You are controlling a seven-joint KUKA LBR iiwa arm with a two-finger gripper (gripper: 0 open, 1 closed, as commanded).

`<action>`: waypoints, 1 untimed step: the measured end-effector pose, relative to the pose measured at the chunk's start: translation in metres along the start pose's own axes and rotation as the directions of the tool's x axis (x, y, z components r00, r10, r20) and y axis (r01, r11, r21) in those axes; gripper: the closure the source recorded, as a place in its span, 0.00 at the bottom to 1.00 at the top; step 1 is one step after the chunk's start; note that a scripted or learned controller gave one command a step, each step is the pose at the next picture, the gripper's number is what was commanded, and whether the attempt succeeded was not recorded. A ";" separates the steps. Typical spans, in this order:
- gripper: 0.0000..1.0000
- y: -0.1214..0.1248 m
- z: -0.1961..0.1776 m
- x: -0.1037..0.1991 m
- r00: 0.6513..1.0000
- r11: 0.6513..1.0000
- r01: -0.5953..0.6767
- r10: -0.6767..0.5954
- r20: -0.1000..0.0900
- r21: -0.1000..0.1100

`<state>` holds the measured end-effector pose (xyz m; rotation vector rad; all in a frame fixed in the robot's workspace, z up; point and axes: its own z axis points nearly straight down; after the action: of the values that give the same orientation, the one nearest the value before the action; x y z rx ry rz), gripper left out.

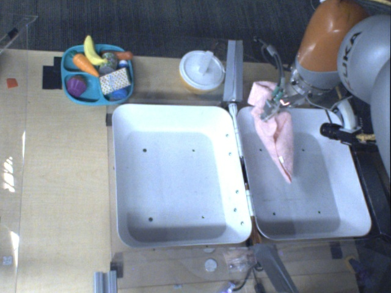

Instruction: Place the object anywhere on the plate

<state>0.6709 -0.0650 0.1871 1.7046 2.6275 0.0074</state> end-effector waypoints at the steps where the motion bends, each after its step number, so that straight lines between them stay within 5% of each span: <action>1: 1.00 0.004 -0.040 0.000 1.000 1.000 0.007 -0.007 0.001 -0.003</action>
<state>0.6737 -0.0631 0.2274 1.6946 2.6317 0.0103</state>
